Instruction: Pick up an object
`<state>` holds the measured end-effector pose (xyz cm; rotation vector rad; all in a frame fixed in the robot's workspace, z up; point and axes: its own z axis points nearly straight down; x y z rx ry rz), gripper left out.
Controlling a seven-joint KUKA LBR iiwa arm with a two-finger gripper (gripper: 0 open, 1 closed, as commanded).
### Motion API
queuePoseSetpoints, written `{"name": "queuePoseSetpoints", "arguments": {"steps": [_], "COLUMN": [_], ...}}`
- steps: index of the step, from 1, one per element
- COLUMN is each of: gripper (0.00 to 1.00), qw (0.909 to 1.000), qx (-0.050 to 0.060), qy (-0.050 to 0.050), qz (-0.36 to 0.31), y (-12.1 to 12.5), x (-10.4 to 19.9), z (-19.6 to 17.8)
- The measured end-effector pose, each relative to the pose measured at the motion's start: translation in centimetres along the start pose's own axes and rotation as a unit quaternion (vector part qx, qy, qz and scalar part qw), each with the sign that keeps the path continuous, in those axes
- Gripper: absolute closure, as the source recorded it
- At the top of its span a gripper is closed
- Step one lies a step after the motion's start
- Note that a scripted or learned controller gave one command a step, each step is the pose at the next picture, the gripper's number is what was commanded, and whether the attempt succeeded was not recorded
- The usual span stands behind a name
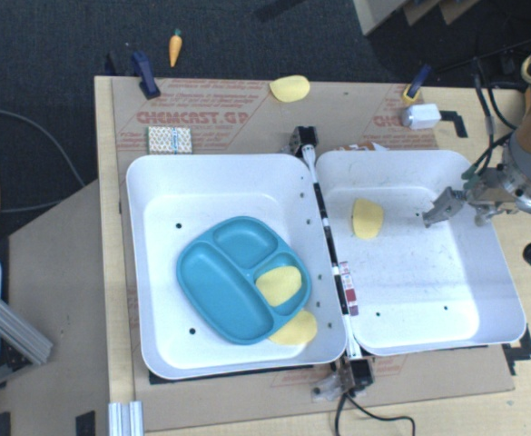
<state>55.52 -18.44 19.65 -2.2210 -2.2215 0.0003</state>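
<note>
Nearest the camera, at the front of the left bin [147,243], a yellow piece [294,329] lies on the bin floor, touching the front edge of a blue divided plate [224,284]. A second yellow piece [279,284] sits in the plate's small right compartment; the other compartments hold nothing. Right bin [483,298]: one yellow piece [367,218] lies on the floor toward the back left, near the divider between the bins. The end effector [439,209] hangs over the back right of this bin, reaching in from the right, apart from that piece; nothing between its fingers, but whether they are apart or together cannot be told. Farther back on the surface [220,116], behind the bins: a small patterned packet [170,139] at left and another yellow piece [290,88] near the back edge.
</note>
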Motion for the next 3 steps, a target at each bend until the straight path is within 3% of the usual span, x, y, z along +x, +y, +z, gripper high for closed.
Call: {"name": "queuePoseSetpoints", "arguments": {"steps": [1,2,3], "gripper": [0.00,0.00,1.00], "qw": [1.0000,1.0000,1.0000], "qx": [0.001,0.000,-0.001], "qy": [0.001,0.000,-0.001], "qz": [-0.001,0.000,-0.001], "y": [0.4,6.9,7.0], "x": [7.2,8.0,8.0], "z": [8.6,11.2,10.2]}}
